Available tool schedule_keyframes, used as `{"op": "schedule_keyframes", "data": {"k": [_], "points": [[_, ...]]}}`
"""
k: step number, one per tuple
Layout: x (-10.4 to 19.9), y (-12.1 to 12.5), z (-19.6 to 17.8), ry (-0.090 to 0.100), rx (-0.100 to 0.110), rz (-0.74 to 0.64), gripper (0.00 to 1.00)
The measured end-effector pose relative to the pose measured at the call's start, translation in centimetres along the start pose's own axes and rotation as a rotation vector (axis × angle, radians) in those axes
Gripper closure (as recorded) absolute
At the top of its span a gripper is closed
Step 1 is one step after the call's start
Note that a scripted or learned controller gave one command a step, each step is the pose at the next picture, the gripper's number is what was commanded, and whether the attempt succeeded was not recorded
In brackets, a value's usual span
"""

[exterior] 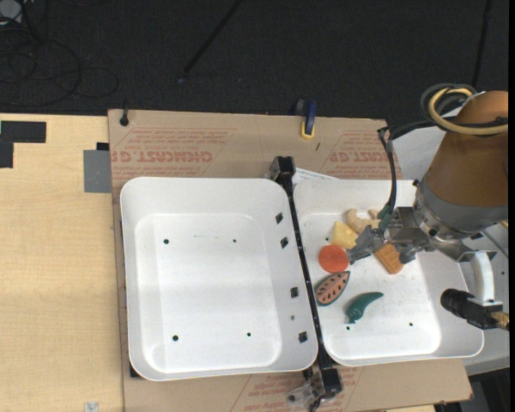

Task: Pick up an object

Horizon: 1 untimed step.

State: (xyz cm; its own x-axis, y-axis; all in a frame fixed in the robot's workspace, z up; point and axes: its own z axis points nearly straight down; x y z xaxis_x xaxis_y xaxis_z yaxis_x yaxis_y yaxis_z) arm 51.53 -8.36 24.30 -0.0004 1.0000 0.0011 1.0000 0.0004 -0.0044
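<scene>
Claw (379, 240) is sitting low in the right bin (429, 343), among the toys; whether it is spread or pinching cannot be told. An orange block (390, 260) is lying at its 5 o'clock, a red disc (332, 257) at 8 o'clock, a teal piece (361, 305) at 6 o'clock.

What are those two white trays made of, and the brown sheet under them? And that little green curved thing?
The white bins look like smooth moulded plastic: rounded corners, slight sheen. The brown sheet seems to be cardboard, matte, with red printing on it. The green curved thing looks like glossy plastic or rubber, perhaps a toy; too small to be sure.
</scene>
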Motion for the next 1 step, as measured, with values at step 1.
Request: {"op": "schedule_keyframes", "data": {"k": [1], "points": [[-0.06,0.00,-0.96,0.001,0.002,0.001,1.00]]}}
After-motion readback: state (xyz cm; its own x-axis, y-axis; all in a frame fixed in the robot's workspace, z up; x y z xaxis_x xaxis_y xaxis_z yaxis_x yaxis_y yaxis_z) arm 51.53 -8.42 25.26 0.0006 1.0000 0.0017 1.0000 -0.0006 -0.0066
